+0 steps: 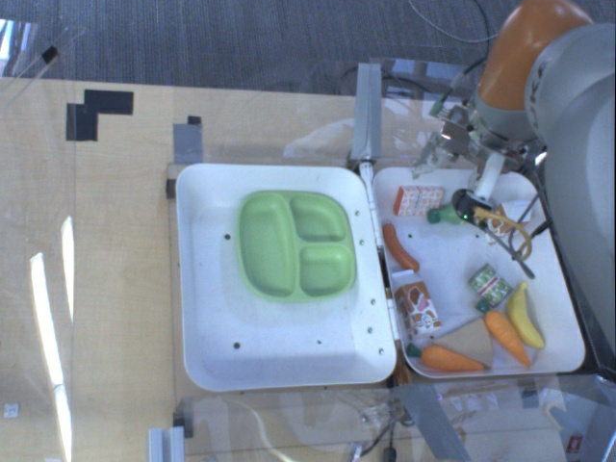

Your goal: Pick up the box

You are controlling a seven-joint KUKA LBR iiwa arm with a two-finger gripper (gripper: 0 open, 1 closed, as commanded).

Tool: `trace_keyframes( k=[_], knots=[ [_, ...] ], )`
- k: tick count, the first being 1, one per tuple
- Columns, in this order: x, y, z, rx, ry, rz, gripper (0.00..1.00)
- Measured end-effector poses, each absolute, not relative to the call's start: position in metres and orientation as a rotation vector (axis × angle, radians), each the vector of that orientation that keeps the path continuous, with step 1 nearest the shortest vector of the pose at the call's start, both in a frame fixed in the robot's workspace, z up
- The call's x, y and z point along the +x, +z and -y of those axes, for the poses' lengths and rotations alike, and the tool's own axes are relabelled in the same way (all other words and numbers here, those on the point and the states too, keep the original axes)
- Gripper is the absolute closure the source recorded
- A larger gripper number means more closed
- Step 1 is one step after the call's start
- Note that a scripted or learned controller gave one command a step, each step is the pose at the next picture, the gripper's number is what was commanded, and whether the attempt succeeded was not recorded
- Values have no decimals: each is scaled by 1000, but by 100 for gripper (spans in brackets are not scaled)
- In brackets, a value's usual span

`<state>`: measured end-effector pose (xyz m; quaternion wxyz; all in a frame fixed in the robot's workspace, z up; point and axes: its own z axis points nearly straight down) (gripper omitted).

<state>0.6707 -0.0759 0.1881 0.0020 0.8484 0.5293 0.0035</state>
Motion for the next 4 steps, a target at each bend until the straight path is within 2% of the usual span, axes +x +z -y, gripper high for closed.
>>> trace_keyframes(
  k=[1, 2, 3, 4],
  knots=[
    [670, 188, 46, 2396, 6, -2027, 0],
    [666, 106, 83, 2461, 26, -1931, 0],
    [676, 101, 105, 2469, 25, -1940, 0],
    [677, 108, 105, 2459, 31, -1938, 100]
  ],
)
